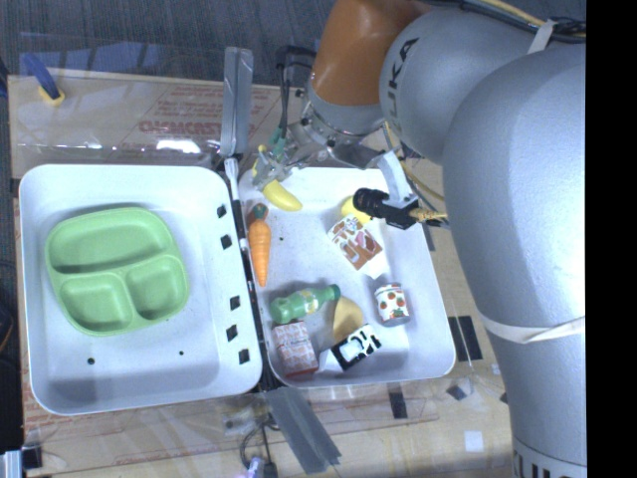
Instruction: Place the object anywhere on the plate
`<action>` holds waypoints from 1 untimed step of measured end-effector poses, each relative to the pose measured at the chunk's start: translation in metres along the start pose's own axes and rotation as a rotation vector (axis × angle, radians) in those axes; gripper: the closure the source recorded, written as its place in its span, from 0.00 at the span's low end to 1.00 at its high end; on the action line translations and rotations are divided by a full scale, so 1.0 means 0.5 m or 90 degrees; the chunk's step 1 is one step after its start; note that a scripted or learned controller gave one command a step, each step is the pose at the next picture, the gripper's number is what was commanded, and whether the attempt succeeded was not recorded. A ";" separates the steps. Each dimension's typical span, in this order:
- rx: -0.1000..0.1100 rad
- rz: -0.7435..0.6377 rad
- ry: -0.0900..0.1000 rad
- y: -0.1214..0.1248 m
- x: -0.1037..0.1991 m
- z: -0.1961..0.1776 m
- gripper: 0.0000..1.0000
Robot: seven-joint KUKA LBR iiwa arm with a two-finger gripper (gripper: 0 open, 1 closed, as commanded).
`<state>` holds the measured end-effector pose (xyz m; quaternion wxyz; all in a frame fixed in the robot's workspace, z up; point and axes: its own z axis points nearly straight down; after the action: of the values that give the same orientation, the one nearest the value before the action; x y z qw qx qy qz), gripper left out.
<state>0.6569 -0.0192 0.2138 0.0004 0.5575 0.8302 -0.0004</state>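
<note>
**A:** Which item is the target? Closest to the gripper (271,159) is the banana (282,197), at the top-left corner of the right bin (438,307), right by the divider.

**B:** Agreed, as a guess. It lies on the bin floor just below the fingertips. Nothing is visibly between them.

**A:** Jaw state?

**B:** Can't tell. The wrist blocks most of it and the tips are tiny from this angle.

**A:** Plate (117,270)?

**B:** Green, three compartments, in the left bin (40,376), well left of the banana and across the divider. So there's a lift and carry-over to do.

**A:** Neighbours of the banana?

**B:** Carrot (259,250) just below it along the divider. Green bottle (304,302), small carton (356,243) and jar (392,304) lie further down. They're loose and scattered, looks like a dumped pile.

**A:** Risk?

**B:** The corner wall crowds the fingers, so a slip is likely.
</note>
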 end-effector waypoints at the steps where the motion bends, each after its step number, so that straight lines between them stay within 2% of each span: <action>1: 0.002 0.012 0.001 0.015 0.205 -0.005 1.00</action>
<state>0.6250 0.0783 0.2161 -0.0012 0.5655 0.8248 -0.0015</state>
